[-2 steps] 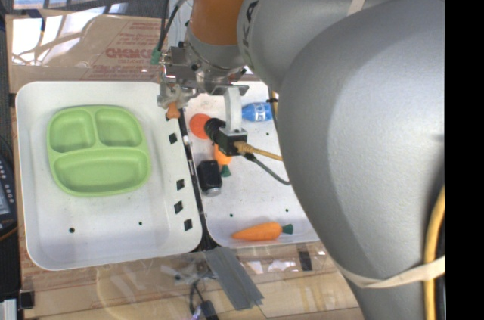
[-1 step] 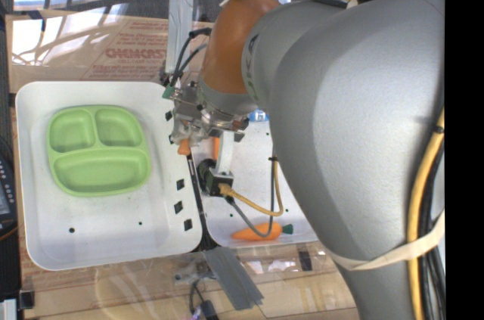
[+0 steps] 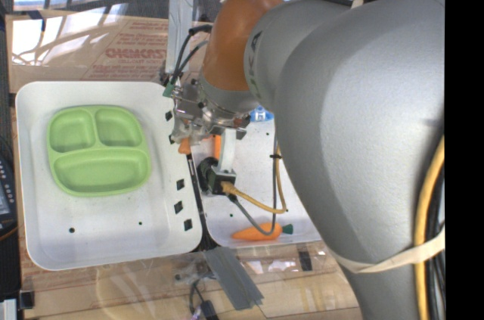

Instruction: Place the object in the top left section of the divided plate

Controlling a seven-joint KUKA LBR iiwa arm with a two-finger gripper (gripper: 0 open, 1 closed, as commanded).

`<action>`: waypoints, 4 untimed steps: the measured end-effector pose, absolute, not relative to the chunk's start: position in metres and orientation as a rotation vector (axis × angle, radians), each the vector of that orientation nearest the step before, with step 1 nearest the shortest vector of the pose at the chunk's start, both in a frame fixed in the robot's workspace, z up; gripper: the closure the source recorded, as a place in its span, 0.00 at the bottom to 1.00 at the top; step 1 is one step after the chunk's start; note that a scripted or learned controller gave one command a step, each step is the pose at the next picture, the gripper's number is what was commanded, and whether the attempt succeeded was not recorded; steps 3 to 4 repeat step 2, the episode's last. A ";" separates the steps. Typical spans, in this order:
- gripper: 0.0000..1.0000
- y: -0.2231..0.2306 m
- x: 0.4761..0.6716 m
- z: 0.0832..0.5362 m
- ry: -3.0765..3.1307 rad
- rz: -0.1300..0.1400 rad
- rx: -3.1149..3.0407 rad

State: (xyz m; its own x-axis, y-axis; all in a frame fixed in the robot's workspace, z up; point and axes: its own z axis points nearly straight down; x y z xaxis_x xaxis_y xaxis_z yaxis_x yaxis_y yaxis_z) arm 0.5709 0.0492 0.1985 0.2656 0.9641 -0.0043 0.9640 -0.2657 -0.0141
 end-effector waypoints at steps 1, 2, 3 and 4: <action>1.00 0.050 0.570 0.207 -1.910 0.027 -2.480; 1.00 0.051 0.570 0.215 -1.922 0.034 -2.468; 1.00 0.051 0.570 0.215 -1.922 0.034 -2.468; 1.00 0.051 0.570 0.215 -1.922 0.034 -2.468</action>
